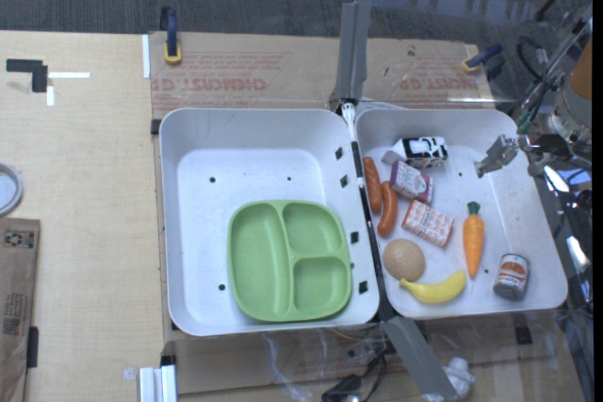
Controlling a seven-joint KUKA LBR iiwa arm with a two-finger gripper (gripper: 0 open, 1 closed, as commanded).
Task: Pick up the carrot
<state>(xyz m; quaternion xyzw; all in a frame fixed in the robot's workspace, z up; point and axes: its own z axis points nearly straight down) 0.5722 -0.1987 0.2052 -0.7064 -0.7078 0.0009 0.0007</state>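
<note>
Far left on the pale wood bench (75,165): a brown paper bag (17,297) at the edge, a round clear tape roll (5,190) just above it, and a black L-shaped marker (28,71) w/ white tape strips up top. Left shallow white plastic bin (188,202) holds one thing: a light green three-compartment plastic plate (290,260), sitting toward the bin's near right corner, all compartments bare. A grey upright post (352,52) stands behind the seam btw the two bins. Right shallow white plastic bin (537,202) holds the rest. Along its left wall: two reddish-orange toy sausages (380,195), one behind the other, roughly lengthwise. Next to them a pink-and-white crumpled snack packet (412,181), and in front of it a red-and-white patterned packet (428,223). Behind both, near the back wall, a small black-and-white carton (424,151). At the front: a tan round potato-like ball (403,258), touching a yellow toy banana (434,289) curved along the front. The orange toy carrot w/ green top (472,240) lies approx. mid-right of this bin, leaf end toward the back, tip toward the front, just right of the patterned packet, free of the gripper. Near front right corner: a small tin can w/ red-orange label (510,277), tilted. The grey two-finger gripper (494,155) hangs over the back right of this bin, well apart from the carrot; can't tell whether it's wide or narrow, nothing visibly in it.
</note>
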